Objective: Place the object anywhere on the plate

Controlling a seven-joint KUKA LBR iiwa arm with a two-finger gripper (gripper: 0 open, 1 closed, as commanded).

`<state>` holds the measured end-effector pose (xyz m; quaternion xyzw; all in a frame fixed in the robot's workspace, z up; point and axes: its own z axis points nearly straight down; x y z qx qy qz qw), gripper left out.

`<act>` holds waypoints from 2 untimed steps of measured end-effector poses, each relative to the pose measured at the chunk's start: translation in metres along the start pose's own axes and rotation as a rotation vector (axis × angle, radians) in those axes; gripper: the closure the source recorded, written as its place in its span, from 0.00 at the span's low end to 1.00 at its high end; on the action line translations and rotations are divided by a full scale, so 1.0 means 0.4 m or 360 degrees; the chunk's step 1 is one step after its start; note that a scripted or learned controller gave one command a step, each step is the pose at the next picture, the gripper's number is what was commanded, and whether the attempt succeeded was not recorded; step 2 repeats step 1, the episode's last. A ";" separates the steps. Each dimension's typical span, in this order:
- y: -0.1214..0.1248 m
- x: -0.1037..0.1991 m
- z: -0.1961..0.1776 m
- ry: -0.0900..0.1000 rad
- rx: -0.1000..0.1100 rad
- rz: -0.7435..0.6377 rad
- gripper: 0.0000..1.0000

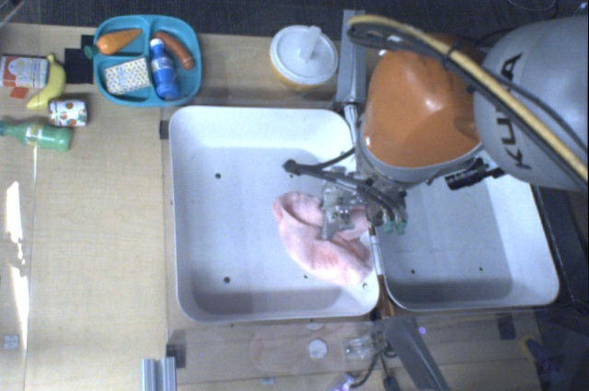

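Tool over a pink cloth in the left bin.
The tool sits on the crumpled pink cloth, which lies against the right wall of the left bin; I cannot tell how the tool stands. A blue divided plate of toy food rests on the surface, well apart.
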<state>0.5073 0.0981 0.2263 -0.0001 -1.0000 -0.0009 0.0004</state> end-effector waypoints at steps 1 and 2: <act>0.000 -0.001 -0.001 -0.0001 0.0000 0.0000 0.00; 0.000 -0.001 -0.001 -0.0001 0.0000 0.0000 0.00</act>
